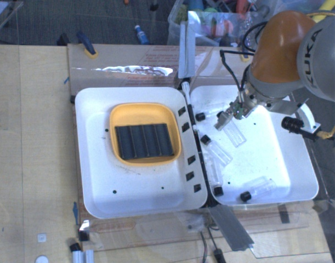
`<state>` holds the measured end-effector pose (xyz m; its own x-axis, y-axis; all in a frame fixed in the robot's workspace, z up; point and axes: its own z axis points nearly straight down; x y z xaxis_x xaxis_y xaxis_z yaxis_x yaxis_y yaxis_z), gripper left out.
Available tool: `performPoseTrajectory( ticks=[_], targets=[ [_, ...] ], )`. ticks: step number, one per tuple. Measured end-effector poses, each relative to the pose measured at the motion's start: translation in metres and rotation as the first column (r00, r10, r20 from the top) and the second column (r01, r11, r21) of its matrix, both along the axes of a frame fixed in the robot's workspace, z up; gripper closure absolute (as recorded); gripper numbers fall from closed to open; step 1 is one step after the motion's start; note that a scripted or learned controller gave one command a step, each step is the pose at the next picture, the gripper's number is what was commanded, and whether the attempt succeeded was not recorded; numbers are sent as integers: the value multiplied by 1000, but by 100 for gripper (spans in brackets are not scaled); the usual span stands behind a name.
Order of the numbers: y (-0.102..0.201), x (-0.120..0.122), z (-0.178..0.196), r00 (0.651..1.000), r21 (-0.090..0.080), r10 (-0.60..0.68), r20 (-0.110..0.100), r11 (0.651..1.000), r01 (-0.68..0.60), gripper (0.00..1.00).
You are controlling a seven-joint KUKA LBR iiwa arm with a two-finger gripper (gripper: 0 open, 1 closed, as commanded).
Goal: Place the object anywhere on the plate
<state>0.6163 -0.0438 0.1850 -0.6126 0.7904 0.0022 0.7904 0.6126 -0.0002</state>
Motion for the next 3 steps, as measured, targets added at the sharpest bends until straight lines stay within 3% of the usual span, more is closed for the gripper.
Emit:
performPoseTrajectory(
  ticks=[1, 2, 3],
  targets=[
    [-17, -71, 0, 974, 0, 226, 2, 974, -226, 100],
    [-26, -23, 55, 901, -4, 435, 8, 901, -434, 100],
    [-26, 38, 119, 836, -5, 549, 8, 836, -549, 100]
  ],
)
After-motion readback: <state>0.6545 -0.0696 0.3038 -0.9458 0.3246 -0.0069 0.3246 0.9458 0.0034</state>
